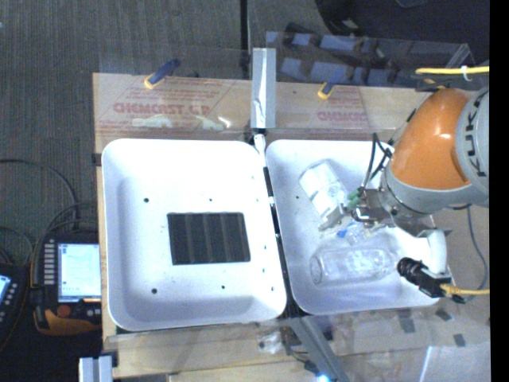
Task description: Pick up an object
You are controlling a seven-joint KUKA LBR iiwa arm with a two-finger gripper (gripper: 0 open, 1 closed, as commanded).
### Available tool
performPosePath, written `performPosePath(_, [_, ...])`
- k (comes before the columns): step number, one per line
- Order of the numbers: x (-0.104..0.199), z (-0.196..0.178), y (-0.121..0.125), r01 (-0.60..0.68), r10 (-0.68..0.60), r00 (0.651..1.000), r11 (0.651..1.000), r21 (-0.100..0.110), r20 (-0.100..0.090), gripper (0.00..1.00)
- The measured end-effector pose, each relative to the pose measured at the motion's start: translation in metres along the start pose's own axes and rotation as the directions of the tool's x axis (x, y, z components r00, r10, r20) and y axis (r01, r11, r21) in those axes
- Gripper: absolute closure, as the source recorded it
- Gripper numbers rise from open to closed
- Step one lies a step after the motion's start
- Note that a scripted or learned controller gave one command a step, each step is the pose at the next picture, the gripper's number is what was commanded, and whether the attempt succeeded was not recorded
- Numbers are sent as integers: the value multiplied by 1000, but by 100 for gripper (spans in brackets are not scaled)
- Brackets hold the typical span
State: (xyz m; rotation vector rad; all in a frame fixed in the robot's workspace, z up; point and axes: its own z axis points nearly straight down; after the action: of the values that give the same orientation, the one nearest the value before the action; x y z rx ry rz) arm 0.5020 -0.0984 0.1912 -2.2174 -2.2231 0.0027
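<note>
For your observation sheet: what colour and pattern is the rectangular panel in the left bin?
Black, with vertical ribs, seen in the camera view: the panel lies in the white left bin.

Clear bottle [352, 263] — flat, right bin [296, 289]

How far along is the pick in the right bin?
Done: the arm is over the right bin, gripper down among the items. In hand: nothing visibly held; the clear bottle and white container lie in the bin. Left: grasp and lift.
</note>
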Motion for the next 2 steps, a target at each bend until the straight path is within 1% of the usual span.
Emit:
performPosePath(1, [-37,73,37,-89,89,996,996,0,-1,0])
performPosePath(2, [-50,87,84,-188,189,982,981,48,-2,0])
